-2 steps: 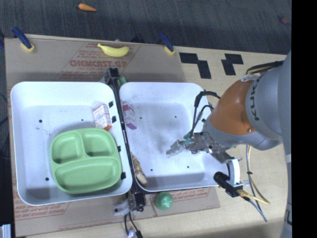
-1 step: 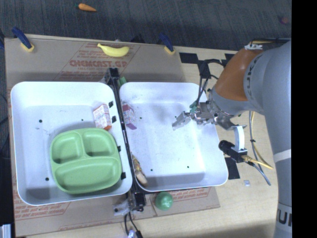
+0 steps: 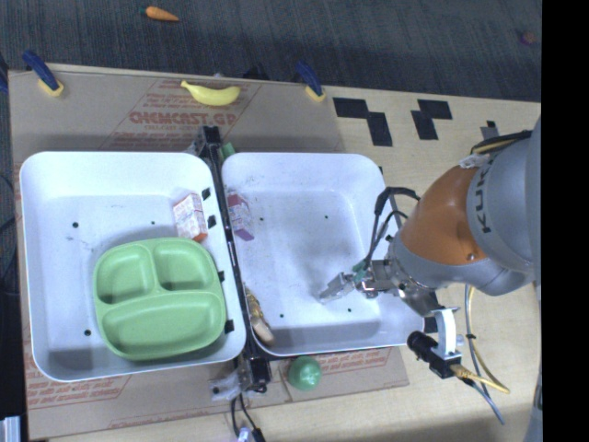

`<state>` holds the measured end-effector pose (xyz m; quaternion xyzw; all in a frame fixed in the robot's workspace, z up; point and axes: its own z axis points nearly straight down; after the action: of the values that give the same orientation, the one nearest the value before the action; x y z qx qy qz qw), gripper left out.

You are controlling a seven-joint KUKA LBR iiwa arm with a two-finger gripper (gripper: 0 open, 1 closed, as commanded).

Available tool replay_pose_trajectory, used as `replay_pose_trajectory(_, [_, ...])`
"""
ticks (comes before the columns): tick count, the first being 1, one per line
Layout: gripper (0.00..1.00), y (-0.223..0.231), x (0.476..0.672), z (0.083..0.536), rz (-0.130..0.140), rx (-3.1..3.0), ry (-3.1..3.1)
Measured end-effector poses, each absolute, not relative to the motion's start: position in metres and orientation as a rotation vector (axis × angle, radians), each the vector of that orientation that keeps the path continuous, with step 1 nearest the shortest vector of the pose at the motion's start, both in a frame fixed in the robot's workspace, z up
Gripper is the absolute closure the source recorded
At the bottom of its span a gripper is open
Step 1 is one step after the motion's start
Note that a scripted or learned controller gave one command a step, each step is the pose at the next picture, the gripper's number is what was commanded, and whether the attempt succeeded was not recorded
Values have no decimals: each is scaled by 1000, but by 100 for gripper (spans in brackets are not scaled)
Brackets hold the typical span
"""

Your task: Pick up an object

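Note:
My gripper [image 3: 335, 287] hangs low over the right bin [image 3: 304, 168], near its front right part, on bare white floor. The grey arm with its orange band [image 3: 442, 228] reaches in from the right. A small purple-and-white packet [image 3: 238, 215] lies against the right bin's left wall, well to the left of the gripper. A brownish object [image 3: 257, 321] rests in that bin's front left corner. In the left bin [image 3: 55, 182] sit a green divided tray [image 3: 160, 295] and a small red-and-white carton [image 3: 190, 215]. Nothing shows at the gripper's tip.
A yellow banana [image 3: 212, 91] lies on the cardboard behind the bins. A green ball [image 3: 304, 372] sits on the bench in front of the right bin. Blue clamps [image 3: 309, 78] hold the cardboard's back edge. An orange item [image 3: 162, 13] lies on the floor.

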<state>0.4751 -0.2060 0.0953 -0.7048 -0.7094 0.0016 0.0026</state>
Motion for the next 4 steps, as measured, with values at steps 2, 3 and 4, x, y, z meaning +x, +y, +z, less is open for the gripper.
replay_pose_trajectory(2, [0,-211,493,131,2,-2214,-2225])
replay_pose_trajectory(3, [0,-175,476,116,2,-2210,-2228])
replay_pose_trajectory(4, [0,-199,533,91,1,-2215,-2225])
